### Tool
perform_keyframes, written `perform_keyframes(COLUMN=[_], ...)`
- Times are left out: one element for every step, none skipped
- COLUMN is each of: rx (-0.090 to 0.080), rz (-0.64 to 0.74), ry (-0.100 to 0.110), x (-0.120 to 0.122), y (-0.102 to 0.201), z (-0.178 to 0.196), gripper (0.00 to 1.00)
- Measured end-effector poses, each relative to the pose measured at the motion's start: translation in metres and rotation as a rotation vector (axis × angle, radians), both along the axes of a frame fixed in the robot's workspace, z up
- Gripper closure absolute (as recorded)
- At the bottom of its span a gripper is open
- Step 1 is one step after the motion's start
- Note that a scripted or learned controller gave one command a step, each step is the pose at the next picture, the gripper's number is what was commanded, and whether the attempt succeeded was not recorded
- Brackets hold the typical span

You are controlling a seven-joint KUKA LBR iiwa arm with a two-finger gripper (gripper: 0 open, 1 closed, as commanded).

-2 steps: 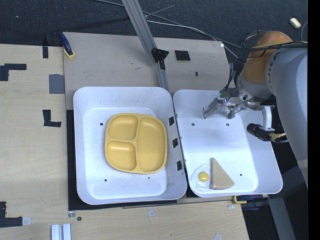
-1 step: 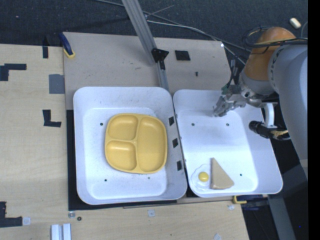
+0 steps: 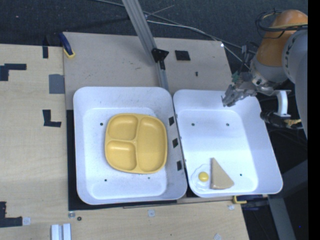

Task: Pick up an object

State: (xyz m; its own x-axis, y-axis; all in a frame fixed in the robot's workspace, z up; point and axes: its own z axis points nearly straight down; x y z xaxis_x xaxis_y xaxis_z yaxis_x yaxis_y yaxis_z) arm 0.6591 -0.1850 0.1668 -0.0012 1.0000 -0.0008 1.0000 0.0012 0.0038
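**Bench and bins wait as pick-up has yet to begin**

Pale wooden bench (image 3: 115, 59), two white bins side by side, seen from above: my gripper (image 3: 231, 98) hangs over the far corner of the one bin (image 3: 215, 134), close to its rim. Nothing is visible in it. Whether it is spread or closed I cannot tell from this angle; it is small and dark against the white.

Candidates for the pick lie well apart from me. A tan wedge (image 3: 220, 175) rests at the opposite, near end of the same bin, and a small yellow ball (image 3: 203, 176) sits just beside it. Bare bin floor lies between them and me. A yellow tray (image 3: 136, 144) with three compartments lies flat in the middle of the neighbouring bin (image 3: 90, 104), farther from me than the wedge and across both rims.

By my reckoning the task is at its very start. No object is lifted, touched or even approached. What remains is nearly everything: choose a target, travel to it, come down, close on it and raise it. From where I hang, the wedge and ball look the shorter trip. The tray, broad and flat, looks harder to take by its edge.
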Motion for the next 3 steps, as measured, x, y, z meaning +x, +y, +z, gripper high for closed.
perform_keyframes(rx=[0.0,0.0,0.001], rz=[0.001,0.0,0.002], ry=[-0.001,0.003,0.007], x=[0.001,0.002,-0.026], y=[0.001,0.001,0.05], z=[0.054,0.056,0.059], gripper=[1.0,1.0,1.0])
